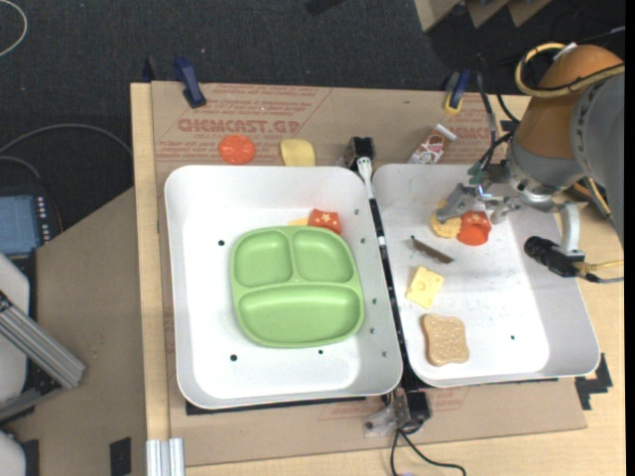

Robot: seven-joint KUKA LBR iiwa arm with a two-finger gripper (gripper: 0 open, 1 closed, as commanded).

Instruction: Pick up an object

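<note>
We log the end effector (474, 202) low in the right bin (556, 355), finger state unreadable. Red toy (475, 229) sits at its 6 o'clock, touching an orange piece (446, 228); risk: nudging both aside.

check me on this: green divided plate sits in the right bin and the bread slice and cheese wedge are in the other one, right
Not quite. The camera view shows the green divided plate in the left bin; the bread slice and cheese wedge lie in the right bin.
</note>
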